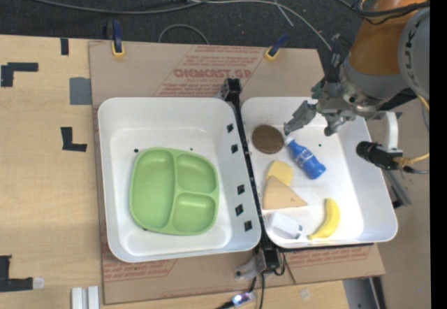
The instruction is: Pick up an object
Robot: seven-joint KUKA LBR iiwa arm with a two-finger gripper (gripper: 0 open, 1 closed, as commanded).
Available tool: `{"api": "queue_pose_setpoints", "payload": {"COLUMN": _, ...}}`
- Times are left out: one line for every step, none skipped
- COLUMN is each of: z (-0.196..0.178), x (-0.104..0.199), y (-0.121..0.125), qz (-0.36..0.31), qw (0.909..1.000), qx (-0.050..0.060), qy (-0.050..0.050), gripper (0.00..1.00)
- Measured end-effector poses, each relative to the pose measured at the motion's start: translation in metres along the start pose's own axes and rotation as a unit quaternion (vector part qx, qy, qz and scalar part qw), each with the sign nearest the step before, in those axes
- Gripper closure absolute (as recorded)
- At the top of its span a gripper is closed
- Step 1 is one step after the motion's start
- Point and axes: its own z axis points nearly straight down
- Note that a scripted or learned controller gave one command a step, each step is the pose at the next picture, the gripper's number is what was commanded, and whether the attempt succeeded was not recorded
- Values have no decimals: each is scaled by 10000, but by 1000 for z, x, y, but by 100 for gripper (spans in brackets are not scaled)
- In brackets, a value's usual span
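The right bin holds a brown round disc, a blue bottle, a pale yellow cheese wedge, a yellow banana and a small white object. My gripper hangs above the bin's far part, open, its two grey fingers spread wide. One fingertip is just above the blue bottle's cap end. Nothing is between the fingers.
The left bin holds a green divided plate. A black divider with clips runs between the bins. Blue and yellow clamps pin the cardboard sheet at the back. Cables cross the dark floor behind the bench.
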Motion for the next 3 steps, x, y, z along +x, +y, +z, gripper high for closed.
{"api": "queue_pose_setpoints", "payload": {"z": -7, "x": 0, "y": 2, "qz": -14, "qw": 10000, "qx": -63, "qy": -8, "gripper": 0}}
{"api": "queue_pose_setpoints", "payload": {"z": 54, "x": 2, "y": -7, "qz": -10, "qw": 10000, "qx": -29, "qy": -8, "gripper": 0}}
{"api": "queue_pose_setpoints", "payload": {"z": 112, "x": 12, "y": -10, "qz": -13, "qw": 10000, "qx": -29, "qy": -7, "gripper": 0}}
